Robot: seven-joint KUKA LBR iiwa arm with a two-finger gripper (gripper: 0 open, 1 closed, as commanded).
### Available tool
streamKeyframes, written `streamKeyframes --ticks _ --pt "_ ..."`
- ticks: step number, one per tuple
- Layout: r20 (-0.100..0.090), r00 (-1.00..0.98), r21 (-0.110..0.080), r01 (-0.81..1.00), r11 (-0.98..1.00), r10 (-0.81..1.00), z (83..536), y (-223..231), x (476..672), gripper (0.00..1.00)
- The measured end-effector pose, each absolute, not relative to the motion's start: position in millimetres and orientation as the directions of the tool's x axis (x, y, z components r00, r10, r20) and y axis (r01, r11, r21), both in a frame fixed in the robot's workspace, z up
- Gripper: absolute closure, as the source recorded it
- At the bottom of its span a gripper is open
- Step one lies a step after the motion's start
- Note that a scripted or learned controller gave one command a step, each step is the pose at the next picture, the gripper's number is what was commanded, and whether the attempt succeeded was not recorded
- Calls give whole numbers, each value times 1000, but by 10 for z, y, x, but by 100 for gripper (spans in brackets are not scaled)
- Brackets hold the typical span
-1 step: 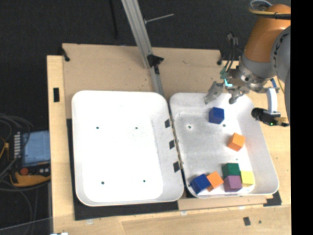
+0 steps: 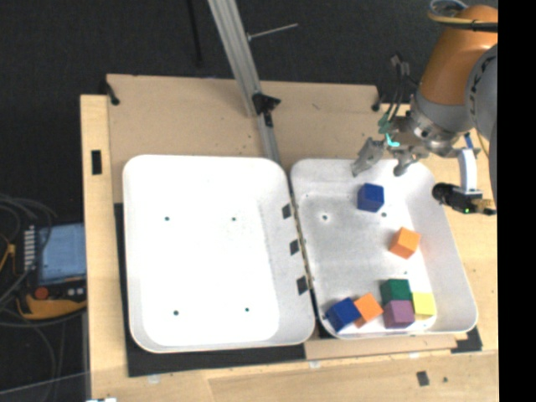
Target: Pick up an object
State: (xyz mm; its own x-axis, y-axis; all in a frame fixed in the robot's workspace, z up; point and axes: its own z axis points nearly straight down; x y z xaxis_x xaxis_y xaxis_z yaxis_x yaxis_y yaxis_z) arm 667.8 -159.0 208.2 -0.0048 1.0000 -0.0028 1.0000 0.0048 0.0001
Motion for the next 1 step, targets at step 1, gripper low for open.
streamKeyframes --ticks 1 --pt "-2 -6 -4 1000 6 1000 1503 -1524 6637 0"
